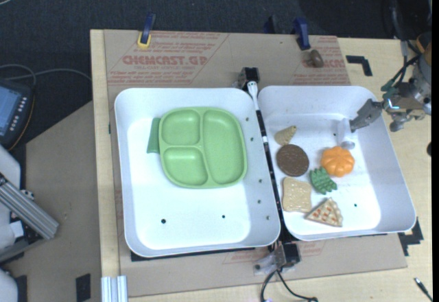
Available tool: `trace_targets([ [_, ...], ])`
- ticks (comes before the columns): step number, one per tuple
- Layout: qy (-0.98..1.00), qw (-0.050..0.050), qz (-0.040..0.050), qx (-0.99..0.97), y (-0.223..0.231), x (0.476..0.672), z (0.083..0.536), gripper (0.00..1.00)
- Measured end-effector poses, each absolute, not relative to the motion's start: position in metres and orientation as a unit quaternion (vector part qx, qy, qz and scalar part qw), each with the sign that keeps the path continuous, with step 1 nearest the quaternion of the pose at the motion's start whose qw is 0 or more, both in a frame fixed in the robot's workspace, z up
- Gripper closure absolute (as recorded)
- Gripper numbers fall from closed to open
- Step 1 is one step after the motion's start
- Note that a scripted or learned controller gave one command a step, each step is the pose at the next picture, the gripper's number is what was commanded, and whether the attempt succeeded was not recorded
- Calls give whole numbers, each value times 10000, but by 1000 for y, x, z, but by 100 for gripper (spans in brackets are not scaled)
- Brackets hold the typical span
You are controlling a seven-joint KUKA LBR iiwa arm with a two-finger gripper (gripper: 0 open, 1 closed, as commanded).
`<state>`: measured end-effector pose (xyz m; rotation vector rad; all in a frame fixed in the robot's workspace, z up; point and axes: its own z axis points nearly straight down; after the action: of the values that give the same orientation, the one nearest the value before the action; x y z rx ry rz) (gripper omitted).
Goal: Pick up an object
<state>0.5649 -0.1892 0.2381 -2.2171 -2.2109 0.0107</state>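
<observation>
The right bin holds several toy foods. They are an orange fruit, a brown round cookie, a green broccoli piece, a slice of toast, a pizza wedge and a small tan piece. My gripper reaches in from the right over the bin's upper right part, just above and to the right of the orange fruit. Nothing is seen held in it.
The left bin holds a green divided plate at its upper middle. A black divider runs between the bins. Clamps sit along the bench's far edge, and cables hang at the front.
</observation>
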Motion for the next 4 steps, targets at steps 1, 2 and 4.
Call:
trace_targets([
  [1, -7072, -5, -2, -7071, -189, 568, 245, 0],
  [2, -7073, 31, 15, -7069, -189, 575, 186, 0],
  [4, -7071, 29, 11, -7071, -189, 573, 89, 0],
])
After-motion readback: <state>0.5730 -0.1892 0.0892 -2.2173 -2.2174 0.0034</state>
